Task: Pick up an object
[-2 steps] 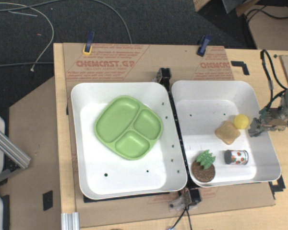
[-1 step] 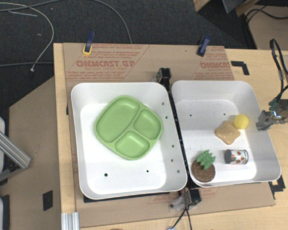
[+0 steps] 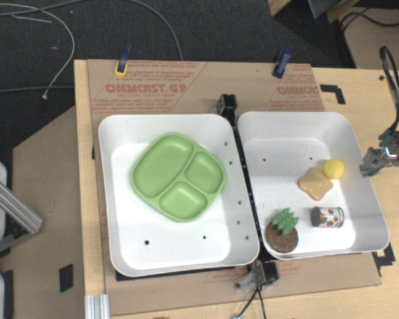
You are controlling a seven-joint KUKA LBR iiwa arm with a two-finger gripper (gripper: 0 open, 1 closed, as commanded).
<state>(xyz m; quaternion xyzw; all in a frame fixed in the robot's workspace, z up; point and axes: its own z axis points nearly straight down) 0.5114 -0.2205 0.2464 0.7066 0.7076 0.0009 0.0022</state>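
The right bin (image 3: pixel 359 145) holds several small things. A yellow ball (image 3: pixel 334 169) lies against a tan, bread-like piece (image 3: pixel 315 184) near the bin's right side. Below them a small can with red marks (image 3: pixel 326 216) lies on its side. A toy potted plant (image 3: pixel 282 231), with a brown pot and green leaves, stands in the bin's front left corner. A green divided plate (image 3: pixel 178 176) lies flat in the middle of the left bin (image 3: pixel 120 198).
Both bins rest on a cardboard-covered bench (image 3: pixel 206 85) held by blue clamps (image 3: pixel 123 57) at the back. A small grey metal fitting (image 3: pixel 378 159) and dark cables (image 3: pixel 394 78) sit just past the right bin's right rim.
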